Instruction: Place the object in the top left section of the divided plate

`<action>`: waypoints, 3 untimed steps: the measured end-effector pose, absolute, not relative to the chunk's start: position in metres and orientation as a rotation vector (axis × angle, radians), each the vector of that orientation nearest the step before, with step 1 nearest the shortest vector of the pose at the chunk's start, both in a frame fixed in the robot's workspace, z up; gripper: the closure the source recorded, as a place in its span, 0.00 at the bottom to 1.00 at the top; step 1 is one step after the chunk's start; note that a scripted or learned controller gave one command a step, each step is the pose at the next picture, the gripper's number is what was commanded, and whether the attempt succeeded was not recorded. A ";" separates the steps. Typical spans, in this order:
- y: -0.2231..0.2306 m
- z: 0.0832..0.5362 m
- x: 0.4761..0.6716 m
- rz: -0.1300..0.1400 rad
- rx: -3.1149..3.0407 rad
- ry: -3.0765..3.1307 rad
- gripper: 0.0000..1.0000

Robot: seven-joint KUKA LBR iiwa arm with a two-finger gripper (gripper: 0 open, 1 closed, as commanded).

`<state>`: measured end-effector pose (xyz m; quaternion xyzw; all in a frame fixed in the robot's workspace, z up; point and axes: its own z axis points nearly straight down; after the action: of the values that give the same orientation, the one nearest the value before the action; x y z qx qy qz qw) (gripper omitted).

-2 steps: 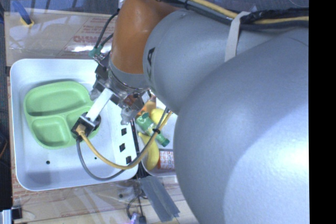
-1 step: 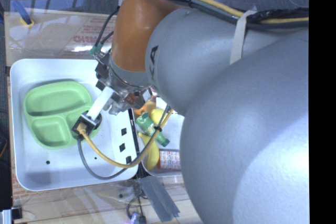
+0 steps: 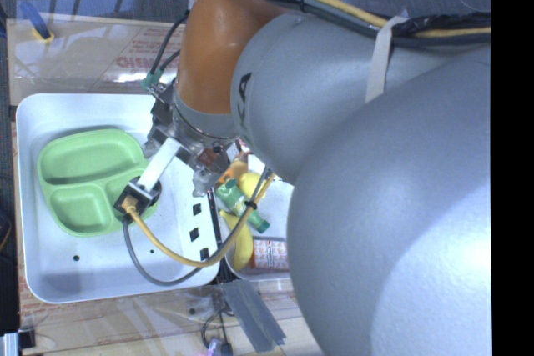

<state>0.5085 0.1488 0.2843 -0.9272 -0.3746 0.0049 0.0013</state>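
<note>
I see the arm (image 3: 350,137) reaching in from the right, wrist bent down beside the green divided plate (image 3: 88,179); I cannot tell the jaw state.

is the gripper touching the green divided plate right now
Cannot tell. In the camera view the gripper sits by the green divided plate right rim, but wrist hardware and cables hide any contact or gap.

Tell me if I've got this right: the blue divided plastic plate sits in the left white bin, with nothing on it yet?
Not quite. The camera view shows the divided plastic plate is green, not blue. The rest holds: it sits in the left white bin, and its sections hold nothing yet.
</note>
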 end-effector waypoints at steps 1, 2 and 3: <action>0.150 0.293 0.508 0.021 -2.904 -1.191 1.00; 0.151 0.293 0.508 0.023 -2.903 -1.192 0.00; 0.152 0.302 0.507 0.029 -2.896 -1.208 1.00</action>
<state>0.5075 0.1524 0.3017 -0.9229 -0.3850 0.0092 0.0018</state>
